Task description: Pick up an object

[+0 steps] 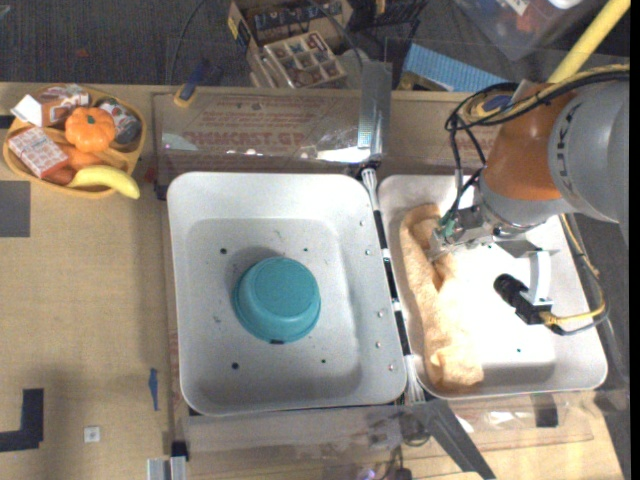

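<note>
Gripper (447, 236) low in the right bin (570, 368), down at the upper part of a tan cloth-like strip (440, 313). Fingers buried against the fabric; cannot tell how far apart they stand or whether any cloth sits between them. Grey arm (580, 153) with orange band enters from the right, covering the bin's upper right corner.

Tan strip runs along the right bin's left wall, from near the top edge down to the lower left corner, touching that wall most of its length. Bare white floor to its right, broken by a black part (520, 298) of the arm's gear over mid-bin.

Left bin (200, 218) holds a teal bowl (278, 298), upside down, near centre, well apart from all four walls. Bins sit just beside each other, rims nearly touching.

Basket of toy food (70, 143) on the bench at far left, well apart from both bins.
</note>
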`<state>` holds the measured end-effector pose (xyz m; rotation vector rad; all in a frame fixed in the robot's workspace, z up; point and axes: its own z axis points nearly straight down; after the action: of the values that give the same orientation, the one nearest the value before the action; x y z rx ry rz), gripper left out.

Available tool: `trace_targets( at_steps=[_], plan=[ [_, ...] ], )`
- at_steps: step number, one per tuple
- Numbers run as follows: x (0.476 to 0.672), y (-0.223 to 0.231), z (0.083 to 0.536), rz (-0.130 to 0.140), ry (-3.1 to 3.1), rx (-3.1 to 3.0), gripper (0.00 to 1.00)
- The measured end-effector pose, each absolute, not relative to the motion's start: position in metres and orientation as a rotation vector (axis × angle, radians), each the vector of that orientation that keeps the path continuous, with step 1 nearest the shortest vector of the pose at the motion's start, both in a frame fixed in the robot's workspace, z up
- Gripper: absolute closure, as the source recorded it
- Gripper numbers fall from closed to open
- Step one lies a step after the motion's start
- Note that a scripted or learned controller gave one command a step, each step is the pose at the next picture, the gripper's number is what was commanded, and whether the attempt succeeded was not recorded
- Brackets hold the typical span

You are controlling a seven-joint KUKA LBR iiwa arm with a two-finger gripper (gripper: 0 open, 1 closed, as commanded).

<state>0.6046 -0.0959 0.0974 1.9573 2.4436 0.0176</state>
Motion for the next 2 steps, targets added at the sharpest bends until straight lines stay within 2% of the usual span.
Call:
trace_targets(
  at_steps=[1, 2],
  plan=[
    [0.6046, -0.096, 0.0974, 0.017, 2.444, 1.957, 0.0],
    [0.6053, -0.0982, 0.1046, 0.016, 2.44, 1.961, 1.0]
  ],
)
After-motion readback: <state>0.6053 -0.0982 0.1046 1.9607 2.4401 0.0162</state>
